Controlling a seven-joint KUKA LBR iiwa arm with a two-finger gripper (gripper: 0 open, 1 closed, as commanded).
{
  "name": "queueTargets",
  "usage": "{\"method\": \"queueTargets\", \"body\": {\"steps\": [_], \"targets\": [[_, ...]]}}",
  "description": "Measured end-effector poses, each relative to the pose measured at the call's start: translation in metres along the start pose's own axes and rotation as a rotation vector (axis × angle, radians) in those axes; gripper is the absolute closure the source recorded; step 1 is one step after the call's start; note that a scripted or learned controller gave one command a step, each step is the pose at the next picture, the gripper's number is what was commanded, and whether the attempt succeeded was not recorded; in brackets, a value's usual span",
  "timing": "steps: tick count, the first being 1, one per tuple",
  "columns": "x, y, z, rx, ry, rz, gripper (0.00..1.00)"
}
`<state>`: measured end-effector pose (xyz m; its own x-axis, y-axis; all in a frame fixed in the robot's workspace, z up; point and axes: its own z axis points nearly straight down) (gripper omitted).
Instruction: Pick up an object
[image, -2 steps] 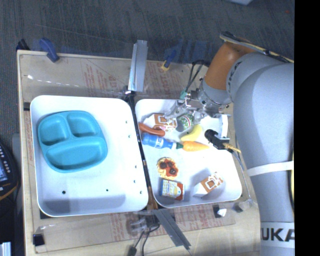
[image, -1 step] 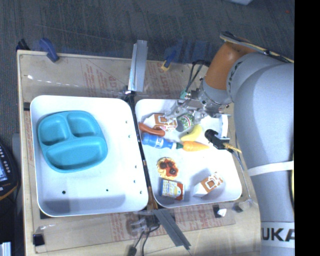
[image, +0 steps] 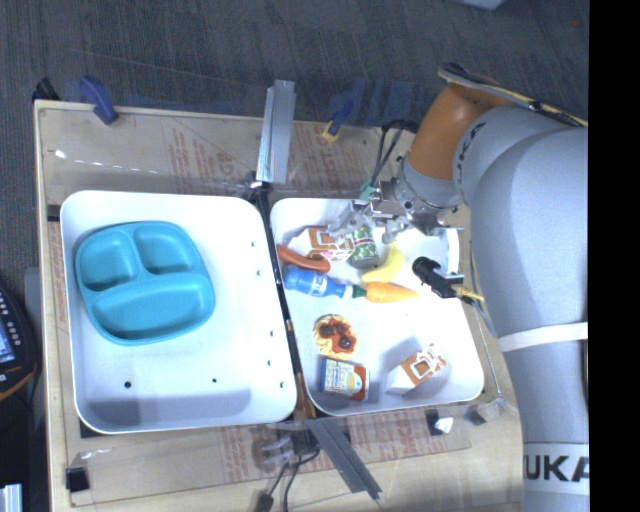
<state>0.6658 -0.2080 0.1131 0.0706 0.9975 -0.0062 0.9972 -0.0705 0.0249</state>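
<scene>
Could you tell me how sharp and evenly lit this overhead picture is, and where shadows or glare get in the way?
Camera view: lighting is soft and fairly even; the left bin carries a grey shadow along its near wall, and the blue tray reads cleanly. The right bin is bright, near washed out beside the tool, where small items blur together. The arm looms large and soft-edged.

robot lab | clamped bench (image: 150, 150) | twin white bins (image: 170, 400)
</scene>
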Motion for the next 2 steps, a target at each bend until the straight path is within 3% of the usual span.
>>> {"method": "queueTargets", "body": {"steps": [1, 2], "targets": [[0.0177, -0.0083, -0.0004, -0.011, -0.003, -0.096, 0.00], [0.0207, -0.0024, 0.0015, -0.001, 0.002, 0.102, 0.00]]}}
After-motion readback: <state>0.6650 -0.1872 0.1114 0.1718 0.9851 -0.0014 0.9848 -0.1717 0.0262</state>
